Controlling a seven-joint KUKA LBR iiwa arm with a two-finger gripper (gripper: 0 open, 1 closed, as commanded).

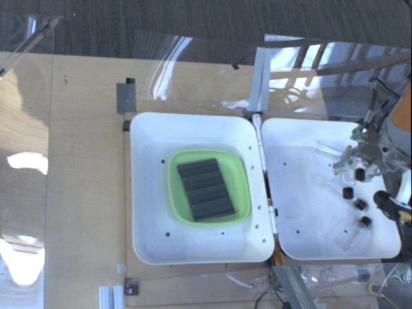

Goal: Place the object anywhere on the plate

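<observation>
A dark grey ridged block (205, 189) lies flat on the green plate (176, 195), which sits in the middle of the left bin (148, 172). The block rests wholly within the plate's rim, tilted slightly. My gripper (337, 192) hangs over the right side of the right bin (302, 237), far from the plate. Its pale translucent fingers (325, 150) stand spread apart with nothing between them. The arm's orange band (400, 116) shows at the right edge.
The two white bins meet at a raised seam (264, 185) in the middle. A grey metal post (259, 82) stands behind that seam. Wooden bench surface (71, 192) extends to the left of the bins.
</observation>
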